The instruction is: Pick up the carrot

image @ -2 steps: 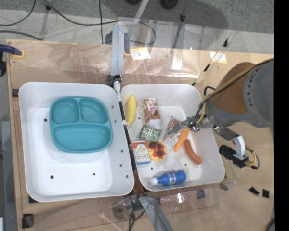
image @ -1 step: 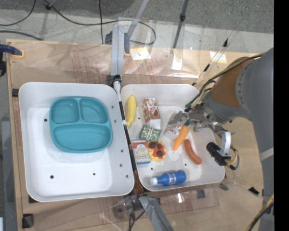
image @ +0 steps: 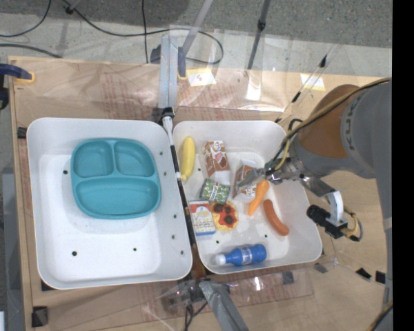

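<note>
Bottle (image: 242, 256): clear plastic with a blue label and cap, lying on its side along the near wall of the right bin (image: 300, 250).
Left bin (image: 45, 254): shallow and white, beside the right one, the two touching along a middle seam.
Sausage (image: 275, 217): reddish, lying slantwise just beyond the bottle, toward the right wall.
Small items: a red and white carton (image: 201, 218) lies by the middle seam, a flat piece with a dark and orange face (image: 225, 214) beside it, and a green packet (image: 214, 190) just beyond them.
Carrot (image: 258, 196): orange, tilted, lying on the floor of the right bin near its middle, just beside the sausage; its upper end sits at the gripper's tip.
Gripper (image: 252, 178): grey metal, reaching in from the right and low over a pale wrapper (image: 246, 172); whether the fingers are spread or closed, I cannot tell.
Arm (image: 352, 133): grey with an orange band, with dark cables running along it.
Plate (image: 115, 178): teal, three compartments, resting in the far half of the left bin.
Banana (image: 187, 157): yellow, lying lengthwise by the seam at the far end of the right bin.
Snack packet (image: 216, 156): brown and red, just right of the banana.
</note>
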Robot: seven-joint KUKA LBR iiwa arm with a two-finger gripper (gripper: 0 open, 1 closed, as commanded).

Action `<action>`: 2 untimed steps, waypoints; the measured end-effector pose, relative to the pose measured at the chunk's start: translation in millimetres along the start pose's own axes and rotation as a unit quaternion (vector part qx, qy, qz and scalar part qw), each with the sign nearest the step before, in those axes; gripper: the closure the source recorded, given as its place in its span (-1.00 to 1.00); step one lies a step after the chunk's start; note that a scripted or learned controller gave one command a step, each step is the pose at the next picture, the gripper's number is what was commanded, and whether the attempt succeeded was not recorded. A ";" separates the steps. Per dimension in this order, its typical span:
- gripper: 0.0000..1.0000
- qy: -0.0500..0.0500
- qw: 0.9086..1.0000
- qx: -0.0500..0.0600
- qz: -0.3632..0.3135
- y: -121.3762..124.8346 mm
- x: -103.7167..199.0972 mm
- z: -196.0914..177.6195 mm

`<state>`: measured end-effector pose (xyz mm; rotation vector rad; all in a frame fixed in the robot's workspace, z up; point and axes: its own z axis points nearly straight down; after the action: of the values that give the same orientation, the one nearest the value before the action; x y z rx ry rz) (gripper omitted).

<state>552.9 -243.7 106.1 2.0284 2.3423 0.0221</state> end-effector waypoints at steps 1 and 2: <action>1.00 0.002 1.000 -0.003 -0.002 3.5 -0.4 -16.2; -1.00 0.000 1.000 -0.003 -0.002 3.4 -1.6 -16.9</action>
<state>555.8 -244.4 123.1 2.0224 2.3430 0.0296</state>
